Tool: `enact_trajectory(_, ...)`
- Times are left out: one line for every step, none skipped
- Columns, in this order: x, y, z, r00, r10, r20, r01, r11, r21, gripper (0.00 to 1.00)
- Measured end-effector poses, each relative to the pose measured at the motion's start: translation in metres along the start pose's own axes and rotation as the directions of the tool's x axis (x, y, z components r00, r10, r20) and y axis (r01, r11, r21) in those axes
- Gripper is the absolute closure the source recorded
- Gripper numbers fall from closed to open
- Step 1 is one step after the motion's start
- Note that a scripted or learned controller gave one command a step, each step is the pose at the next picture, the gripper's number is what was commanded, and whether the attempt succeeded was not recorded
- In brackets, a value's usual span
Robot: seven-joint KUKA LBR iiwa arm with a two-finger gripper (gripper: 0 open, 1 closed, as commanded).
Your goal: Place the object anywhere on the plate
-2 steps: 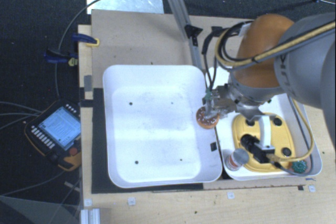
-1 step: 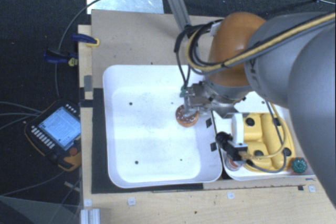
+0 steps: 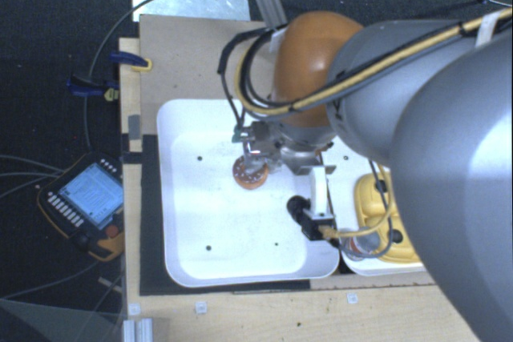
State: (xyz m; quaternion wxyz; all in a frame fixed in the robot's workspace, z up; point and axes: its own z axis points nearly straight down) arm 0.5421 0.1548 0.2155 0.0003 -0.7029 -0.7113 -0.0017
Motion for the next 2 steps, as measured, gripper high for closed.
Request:
enact_trajectory(0.0256, -0.006, -0.0082, 1.0, 0.003, 0.001, -0.003, 1.0, 0.001, 1.0)
enact_trajectory(0.0238, -0.0057, -0.0079, 1.0, 0.006, 0.002, -0.006, 1.0, 0.002, 0.0)
